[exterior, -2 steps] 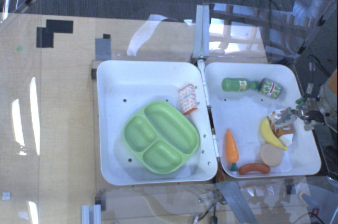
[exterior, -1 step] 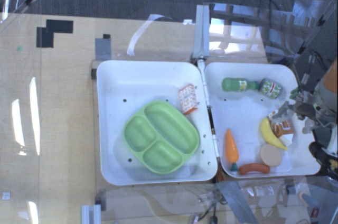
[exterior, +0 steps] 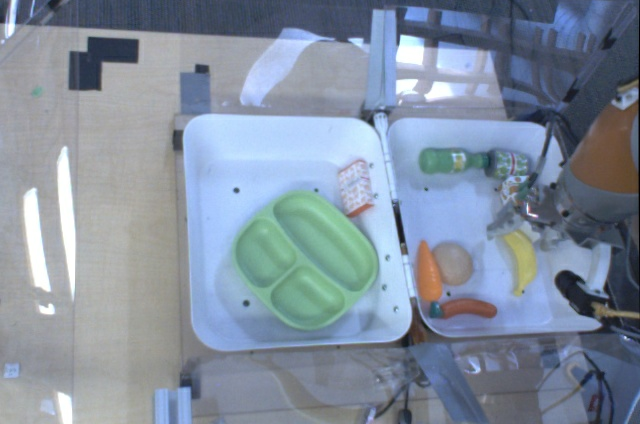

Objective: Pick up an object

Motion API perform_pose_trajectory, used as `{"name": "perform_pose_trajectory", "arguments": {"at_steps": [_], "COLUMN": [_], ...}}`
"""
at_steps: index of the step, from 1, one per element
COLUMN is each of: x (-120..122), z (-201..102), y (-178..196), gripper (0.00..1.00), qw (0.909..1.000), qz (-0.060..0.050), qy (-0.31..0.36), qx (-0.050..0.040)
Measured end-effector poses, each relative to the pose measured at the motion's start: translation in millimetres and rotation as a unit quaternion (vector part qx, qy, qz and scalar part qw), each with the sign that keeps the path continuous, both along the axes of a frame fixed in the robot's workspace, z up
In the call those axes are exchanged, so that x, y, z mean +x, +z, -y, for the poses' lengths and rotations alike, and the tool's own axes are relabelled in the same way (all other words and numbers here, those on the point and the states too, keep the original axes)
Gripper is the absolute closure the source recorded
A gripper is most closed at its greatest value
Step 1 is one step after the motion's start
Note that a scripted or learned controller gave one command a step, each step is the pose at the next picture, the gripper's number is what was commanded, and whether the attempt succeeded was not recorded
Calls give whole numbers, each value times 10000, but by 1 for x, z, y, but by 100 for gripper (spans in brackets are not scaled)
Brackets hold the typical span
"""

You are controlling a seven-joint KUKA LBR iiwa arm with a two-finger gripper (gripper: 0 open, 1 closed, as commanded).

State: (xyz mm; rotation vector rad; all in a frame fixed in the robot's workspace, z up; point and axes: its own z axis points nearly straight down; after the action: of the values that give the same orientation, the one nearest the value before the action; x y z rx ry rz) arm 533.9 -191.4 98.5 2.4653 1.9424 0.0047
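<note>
Claw [exterior: 522,208] just above curved yellow banana [exterior: 520,260]; finger state unclear.

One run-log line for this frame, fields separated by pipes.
arm: over right bin | gripper: above banana, nothing seen held | left bin: green tray, snack packet

The right bin [exterior: 470,312] holds a green bottle [exterior: 472,161] lying on its side along the far wall, and a yellow banana [exterior: 520,261] lying curved near the right side. Near the front left corner lie an upright-pointing orange carrot [exterior: 429,273], a pale round bun-like piece [exterior: 453,264] just beside it, and a red-orange sausage [exterior: 468,309] along the front wall. In the left bin [exterior: 210,212] rest a green three-compartment plate [exterior: 305,259] and a small red-and-white packet [exterior: 354,187] against the right wall.
</note>
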Motion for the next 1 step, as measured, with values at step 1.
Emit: {"name": "perform_pose_trajectory", "arguments": {"at_steps": [1], "x": [2], "z": [-1], "y": [11], "gripper": [100], "qw": [10000], "qz": [16], "qy": [12], "qx": [-1]}}
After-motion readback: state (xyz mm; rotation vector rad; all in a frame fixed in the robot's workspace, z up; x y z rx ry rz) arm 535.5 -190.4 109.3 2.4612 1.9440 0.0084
